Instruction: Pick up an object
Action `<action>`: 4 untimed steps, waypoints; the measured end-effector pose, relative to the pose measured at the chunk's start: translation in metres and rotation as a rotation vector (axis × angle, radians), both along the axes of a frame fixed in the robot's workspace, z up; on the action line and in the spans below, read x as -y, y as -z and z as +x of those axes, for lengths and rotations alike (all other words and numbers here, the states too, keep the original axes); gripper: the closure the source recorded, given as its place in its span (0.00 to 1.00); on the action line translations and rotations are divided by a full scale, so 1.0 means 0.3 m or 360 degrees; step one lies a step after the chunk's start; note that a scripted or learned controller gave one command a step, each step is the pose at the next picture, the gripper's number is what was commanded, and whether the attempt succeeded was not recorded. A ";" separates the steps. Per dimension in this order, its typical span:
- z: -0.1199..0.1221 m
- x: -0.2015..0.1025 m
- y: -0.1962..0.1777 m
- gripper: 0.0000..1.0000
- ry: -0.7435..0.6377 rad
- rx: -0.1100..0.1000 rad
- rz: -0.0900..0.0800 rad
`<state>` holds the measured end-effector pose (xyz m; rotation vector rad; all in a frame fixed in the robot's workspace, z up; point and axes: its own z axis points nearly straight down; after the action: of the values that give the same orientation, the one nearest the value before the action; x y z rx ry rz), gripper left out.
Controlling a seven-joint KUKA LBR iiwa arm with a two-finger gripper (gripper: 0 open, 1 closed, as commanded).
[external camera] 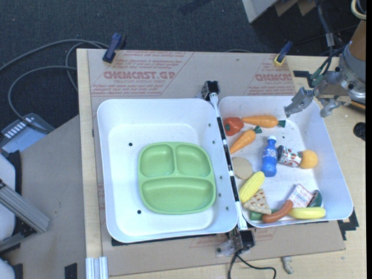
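Arm over the right bin of toy food

At upper right, the gripper [302,102] hangs with fingers apart and nothing between them, above the right bin [336,173]; near it lies a carrot [261,121], lower a blue bottle [269,156]. A green plate [176,177] sits in the left bin [116,156].

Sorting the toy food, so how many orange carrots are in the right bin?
2: one orange plastic carrot lies near the bin's far wall, another orange carrot just below it by the red tomato.

My arm [356,68] is cut off by the right edge. My gripper [298,104] is too small to resolve finger spacing.
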<state>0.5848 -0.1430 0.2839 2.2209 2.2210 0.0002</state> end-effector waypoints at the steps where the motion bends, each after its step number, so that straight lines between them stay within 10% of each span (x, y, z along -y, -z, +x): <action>1: 0.000 -0.153 0.490 0.00 -0.0001 -0.0004 0.0002; 3: 0.224 -0.062 0.667 0.00 0.0001 -0.0013 0.0001; 4: 0.048 -0.074 0.665 0.00 0.0001 -0.0003 0.0001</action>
<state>0.5991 -0.1208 0.0844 2.2227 2.2216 -0.0014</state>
